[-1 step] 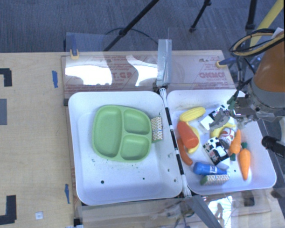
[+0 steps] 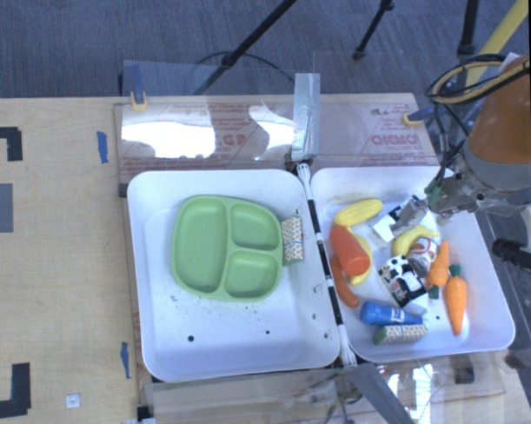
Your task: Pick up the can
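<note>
Plainly the can (image 2: 349,250), an orange-red cylinder lying on its side at about nine o'clock in the right bin (image 2: 500,329), looks light, stiff and smooth-walled, so it may roll or slip, and a hold across its round middle seems the safest. Around it that bin also holds a yellow banana (image 2: 359,212) at eleven o'clock, a blue bottle (image 2: 386,314) at six and carrots (image 2: 457,303) toward four, while the left bin (image 2: 157,341) carries a green divided plate (image 2: 225,247). Over the right bin's one o'clock area hangs the gripper (image 2: 412,212), well apart from the can, and whether it is open or closed cannot be told.
</note>
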